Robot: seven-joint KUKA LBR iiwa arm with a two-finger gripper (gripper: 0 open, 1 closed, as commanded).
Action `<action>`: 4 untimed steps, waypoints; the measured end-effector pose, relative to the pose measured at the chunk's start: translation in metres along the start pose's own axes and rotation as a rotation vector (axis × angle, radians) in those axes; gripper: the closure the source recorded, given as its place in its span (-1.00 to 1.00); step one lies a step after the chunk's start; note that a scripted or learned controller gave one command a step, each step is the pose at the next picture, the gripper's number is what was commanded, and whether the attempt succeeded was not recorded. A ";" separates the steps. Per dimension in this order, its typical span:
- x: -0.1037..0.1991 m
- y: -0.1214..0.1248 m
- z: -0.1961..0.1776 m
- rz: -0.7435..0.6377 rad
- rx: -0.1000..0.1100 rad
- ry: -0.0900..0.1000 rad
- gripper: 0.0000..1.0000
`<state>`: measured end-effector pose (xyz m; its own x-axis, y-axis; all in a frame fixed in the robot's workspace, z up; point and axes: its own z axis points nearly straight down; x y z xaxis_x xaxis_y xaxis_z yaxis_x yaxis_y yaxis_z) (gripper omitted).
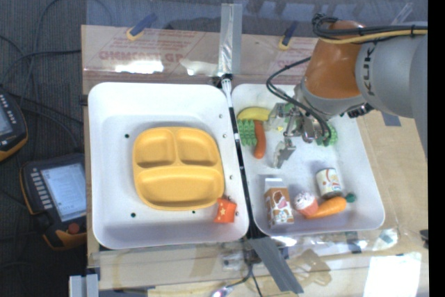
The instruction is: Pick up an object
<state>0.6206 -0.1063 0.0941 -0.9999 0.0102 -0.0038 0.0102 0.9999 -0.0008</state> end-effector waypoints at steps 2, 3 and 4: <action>-0.013 0.013 0.002 0.278 -0.003 0.018 -1.00; -0.010 0.014 0.003 0.386 -0.008 0.013 -1.00; -0.011 0.016 0.002 0.438 -0.005 0.015 -1.00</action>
